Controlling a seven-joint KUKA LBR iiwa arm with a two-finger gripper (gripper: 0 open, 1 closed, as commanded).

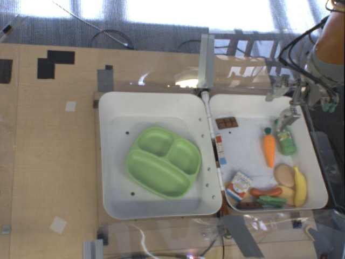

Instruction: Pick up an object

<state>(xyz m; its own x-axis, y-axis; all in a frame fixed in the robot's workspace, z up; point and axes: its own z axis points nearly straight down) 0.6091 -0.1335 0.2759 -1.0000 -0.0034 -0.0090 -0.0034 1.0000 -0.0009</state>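
My gripper point(288, 116) hangs over the back right part of the right bin point(245, 139), just above a small green bottle point(286, 143). Nothing shows held in it. Left of the bottle lies an orange carrot point(269, 150). Along the bin's front lie a yellow banana point(299, 186), a beige potato point(283, 174), a red sausage point(266, 191), a green pod point(272, 201) and a small printed carton point(239, 184). At the back left of the bin lies a brown chocolate bar point(226, 123).
A green divided plate point(164, 161) lies in the left bin point(116, 144). A thin striped stick point(220, 150) rests along the wall between the bins. Metal posts point(205, 61) and cables stand behind the bins.
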